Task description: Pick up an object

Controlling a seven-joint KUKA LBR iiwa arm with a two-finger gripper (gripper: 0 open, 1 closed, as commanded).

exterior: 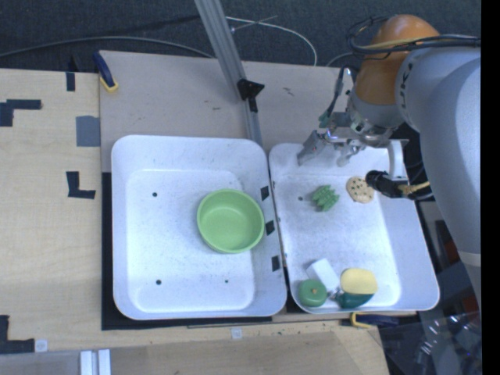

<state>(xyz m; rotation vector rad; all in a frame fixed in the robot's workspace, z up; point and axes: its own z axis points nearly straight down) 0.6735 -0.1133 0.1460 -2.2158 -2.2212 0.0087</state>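
Hovering over the right bin's (406, 272) far edge, the gripper (322, 153) holds its fingers spread with nothing between them; the green broccoli piece (323, 198) lies just below, the cookie (359, 189) beside it; presumably a pre-grasp standoff.

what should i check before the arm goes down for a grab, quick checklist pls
1. Gripper above the right bin: ok, over its far edge.
2. Fingers apart for a grab: ok, they look spread.
3. Nothing between the fingers: ok.
4. Target directly under gripper: not ok, the green toy and cookie lie nearer the camera.
5. Targets free of neighbours: ok for those two; not ok for the corner cluster, which is packed together.
6. Green bowl out of the way: ok, it is in the left bin.
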